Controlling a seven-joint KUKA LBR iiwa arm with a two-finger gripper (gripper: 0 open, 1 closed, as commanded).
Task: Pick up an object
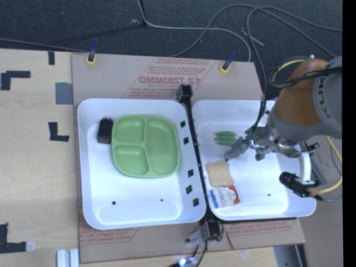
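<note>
Our pincer (245, 147) hangs spread and holds nothing, just right of the green pod (225, 137) in the right bin (278, 204). Below the pod lie a tan slice (219, 174) and a small packet (225, 196). Nothing is lifted yet; the whole grasp remains.

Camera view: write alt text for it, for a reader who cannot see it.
A grey robot arm's gripper hangs over the right bin, near a green pea pod, a tan bread slice and a small carton. The left bin holds a green divided plate beside a black block.
</note>
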